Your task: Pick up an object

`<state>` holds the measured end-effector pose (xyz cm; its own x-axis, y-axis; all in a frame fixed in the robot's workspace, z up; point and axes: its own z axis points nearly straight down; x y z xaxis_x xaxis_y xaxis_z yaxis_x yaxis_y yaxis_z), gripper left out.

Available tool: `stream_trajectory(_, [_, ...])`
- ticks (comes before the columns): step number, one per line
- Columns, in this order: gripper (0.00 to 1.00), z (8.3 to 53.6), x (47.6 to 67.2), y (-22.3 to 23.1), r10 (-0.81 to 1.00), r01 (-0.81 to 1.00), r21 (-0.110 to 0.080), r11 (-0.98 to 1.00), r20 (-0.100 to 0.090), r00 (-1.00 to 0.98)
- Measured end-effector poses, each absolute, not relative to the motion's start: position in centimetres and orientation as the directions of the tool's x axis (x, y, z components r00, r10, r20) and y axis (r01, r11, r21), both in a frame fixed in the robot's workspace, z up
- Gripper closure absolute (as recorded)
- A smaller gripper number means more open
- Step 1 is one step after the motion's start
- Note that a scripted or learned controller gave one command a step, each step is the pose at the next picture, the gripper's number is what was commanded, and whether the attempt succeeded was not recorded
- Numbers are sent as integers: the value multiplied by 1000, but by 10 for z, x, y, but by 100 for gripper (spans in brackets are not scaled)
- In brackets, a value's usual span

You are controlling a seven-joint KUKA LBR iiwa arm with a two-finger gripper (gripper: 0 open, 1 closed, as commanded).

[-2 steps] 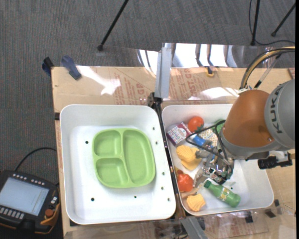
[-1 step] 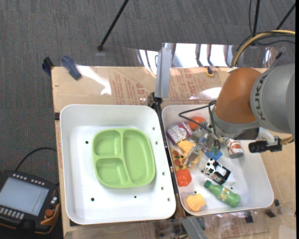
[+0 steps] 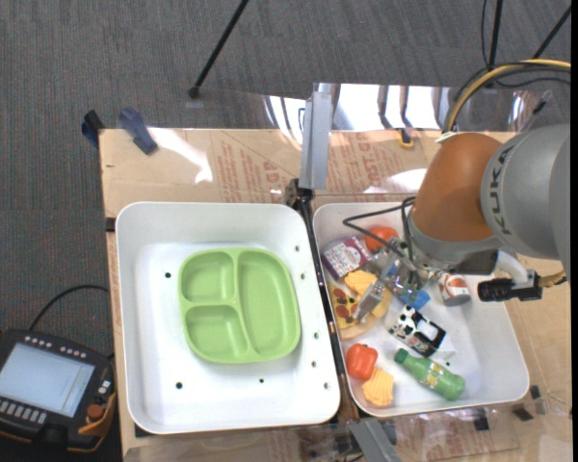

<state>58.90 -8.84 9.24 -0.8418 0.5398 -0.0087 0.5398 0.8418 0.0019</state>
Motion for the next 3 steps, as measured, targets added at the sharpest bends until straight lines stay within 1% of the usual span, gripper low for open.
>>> stream_trajectory(1, [0, 91, 515, -123, 550, 550, -1, 835, 2, -835])
stream_trajectory(2, [0, 93, 545, -87, 572, 572, 1, 820, -16, -820])
stream_trajectory(3, [0, 90, 607, -89, 499, 499, 1, 867, 0, -867])
